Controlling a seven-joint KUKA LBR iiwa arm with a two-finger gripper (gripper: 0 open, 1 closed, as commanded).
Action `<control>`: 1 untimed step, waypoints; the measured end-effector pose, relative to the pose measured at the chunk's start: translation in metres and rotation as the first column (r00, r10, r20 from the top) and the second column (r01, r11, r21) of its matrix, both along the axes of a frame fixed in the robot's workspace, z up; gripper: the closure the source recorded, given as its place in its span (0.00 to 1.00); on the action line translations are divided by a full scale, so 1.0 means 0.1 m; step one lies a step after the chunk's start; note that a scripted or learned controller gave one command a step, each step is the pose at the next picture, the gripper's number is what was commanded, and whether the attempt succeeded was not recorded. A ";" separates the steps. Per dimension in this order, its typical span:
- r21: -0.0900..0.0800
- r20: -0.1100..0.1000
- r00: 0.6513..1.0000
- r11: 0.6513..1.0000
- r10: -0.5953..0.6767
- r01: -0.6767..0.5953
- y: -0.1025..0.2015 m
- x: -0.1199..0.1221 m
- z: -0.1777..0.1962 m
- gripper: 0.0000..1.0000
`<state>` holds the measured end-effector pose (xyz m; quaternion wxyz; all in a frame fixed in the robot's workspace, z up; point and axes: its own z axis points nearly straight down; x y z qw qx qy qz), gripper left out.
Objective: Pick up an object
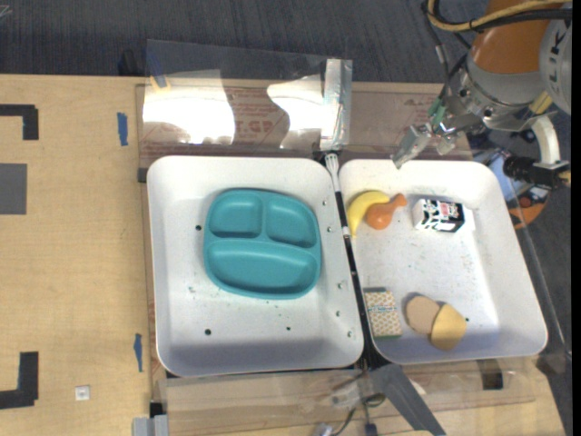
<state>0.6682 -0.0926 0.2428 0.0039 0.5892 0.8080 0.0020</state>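
Note:
My gripper (423, 142) hangs above the far rim of the right bin (508, 271), with nothing seen in it. Below it in that bin lie a yellow banana-shaped toy (361, 206) touching an orange pear-shaped piece (387, 212), and a small white carton with black print (438, 214). Near the front of the bin sit a speckled tan packet (381, 312) and a tan and yellow rounded object (437, 321).
The left bin (172, 271) holds a teal divided plate (263, 243). A clear plastic sheet (245, 107) stands behind the bins. The arm's orange band (513, 25) and cables are at the top right. The wooden bench (64, 243) extends to the left.

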 end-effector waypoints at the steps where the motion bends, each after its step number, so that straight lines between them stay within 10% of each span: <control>1: 0.001 -0.014 0.952 0.952 -0.307 0.307 -0.38 -0.02 -0.67 0.00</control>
